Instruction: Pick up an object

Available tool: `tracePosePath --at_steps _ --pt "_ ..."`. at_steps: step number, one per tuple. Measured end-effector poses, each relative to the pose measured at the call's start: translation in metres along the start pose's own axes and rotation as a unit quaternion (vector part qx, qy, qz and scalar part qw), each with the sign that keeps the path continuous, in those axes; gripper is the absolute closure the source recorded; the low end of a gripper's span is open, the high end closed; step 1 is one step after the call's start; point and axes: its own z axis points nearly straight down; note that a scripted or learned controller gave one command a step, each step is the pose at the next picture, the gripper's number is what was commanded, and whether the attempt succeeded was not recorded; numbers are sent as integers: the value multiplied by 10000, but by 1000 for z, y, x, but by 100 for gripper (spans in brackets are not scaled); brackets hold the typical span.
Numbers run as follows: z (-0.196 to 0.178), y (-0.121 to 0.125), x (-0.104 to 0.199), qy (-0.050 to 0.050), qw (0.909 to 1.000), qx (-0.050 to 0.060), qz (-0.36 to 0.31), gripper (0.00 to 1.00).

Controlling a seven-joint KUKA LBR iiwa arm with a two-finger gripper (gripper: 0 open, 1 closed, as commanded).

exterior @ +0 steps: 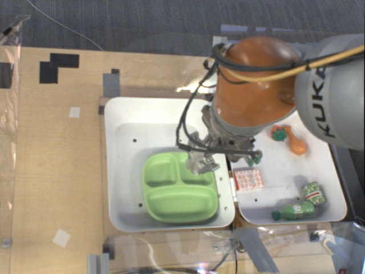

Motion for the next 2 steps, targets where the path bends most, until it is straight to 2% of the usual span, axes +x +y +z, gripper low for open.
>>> tracePosePath --at_steps 1,2 --pt "143 10 5 72 9924 -9 1228 100" --pt "89 58 -34 8 9651 -7 2617 100"
